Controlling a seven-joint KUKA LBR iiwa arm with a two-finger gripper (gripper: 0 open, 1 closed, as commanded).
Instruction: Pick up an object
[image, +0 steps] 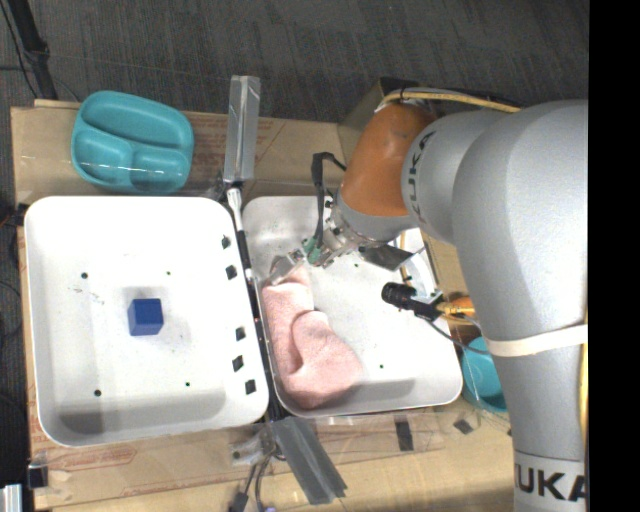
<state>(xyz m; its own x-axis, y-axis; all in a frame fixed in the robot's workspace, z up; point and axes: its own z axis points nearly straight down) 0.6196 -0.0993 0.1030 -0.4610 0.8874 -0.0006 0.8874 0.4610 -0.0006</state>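
Fixed overhead cam, slanted down, both bins (40, 300) in frame, arm (500, 200) entering from right

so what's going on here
A grey robot arm reaches into the right bin, its gripper low near the top edge of a crumpled pink cloth. Nothing looks lifted yet. A blue cube sits in the left bin, and a teal tray lies on the bench beyond that bin.

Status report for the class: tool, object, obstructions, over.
Tool over right white bin, at top edge of crumpled pink cloth. In left white bin, small blue cube, apart. Nothing visibly between tool and cloth.
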